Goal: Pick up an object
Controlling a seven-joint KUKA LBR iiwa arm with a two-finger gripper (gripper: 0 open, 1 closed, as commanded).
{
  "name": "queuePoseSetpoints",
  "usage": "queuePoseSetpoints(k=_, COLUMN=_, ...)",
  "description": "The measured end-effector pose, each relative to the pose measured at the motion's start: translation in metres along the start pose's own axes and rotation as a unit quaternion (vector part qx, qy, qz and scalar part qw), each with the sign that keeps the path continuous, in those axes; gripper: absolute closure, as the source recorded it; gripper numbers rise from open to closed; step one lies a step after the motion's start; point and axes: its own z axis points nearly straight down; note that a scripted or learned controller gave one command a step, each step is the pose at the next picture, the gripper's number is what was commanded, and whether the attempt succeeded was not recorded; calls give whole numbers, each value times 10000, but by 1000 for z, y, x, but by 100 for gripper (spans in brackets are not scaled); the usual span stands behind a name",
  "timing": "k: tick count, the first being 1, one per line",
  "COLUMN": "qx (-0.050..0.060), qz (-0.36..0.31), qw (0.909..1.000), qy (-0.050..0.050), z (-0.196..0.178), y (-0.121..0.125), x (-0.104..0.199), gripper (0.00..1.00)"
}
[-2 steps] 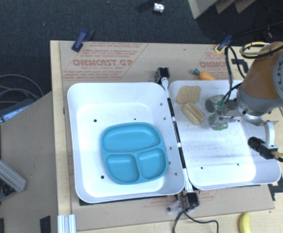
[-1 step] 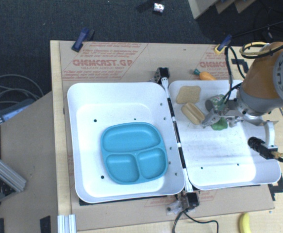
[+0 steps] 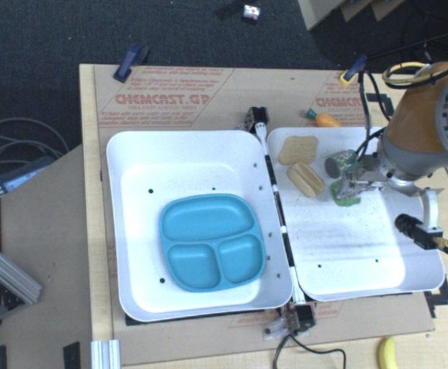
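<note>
The gripper [image 3: 348,181] blurs over a green object [image 3: 347,196]; its grip is unclear. The left bin [image 3: 124,206] holds a blue divided tray [image 3: 210,241].

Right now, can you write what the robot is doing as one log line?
arm: over right bin | gripper: low, at green object | grasp: unclear | nearby: two tan pieces | left bin: blue divided plate

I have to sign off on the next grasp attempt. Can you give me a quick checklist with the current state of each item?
1. Hand over the right bin: ok.
2. Target near the hand: a small green object lies right at it: ok.
3. Object actually gripped: cannot tell.
4. Neighbours clear: the hot dog bun and bread slice lie apart, to the left: ok.
5. Blue divided plate out of the way in the left bin: ok.
</note>
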Motion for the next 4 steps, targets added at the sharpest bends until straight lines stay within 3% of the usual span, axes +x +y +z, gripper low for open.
queuePoseSetpoints(k=1, qx=2, qz=1, qw=10000, qy=1, z=0, y=0, x=0, gripper=0)
queuePoseSetpoints(k=2, qx=-10, qz=0, qw=10000, qy=-3, z=-10, y=1, x=0, gripper=100)
queuePoseSetpoints(k=3, qx=-8, qz=1, qw=10000, qy=-2, z=-10, y=0, x=0, gripper=0)
queuePoseSetpoints(k=4, qx=-3, qz=-8, qw=10000, qy=11, z=28, y=47, x=26, gripper=0)
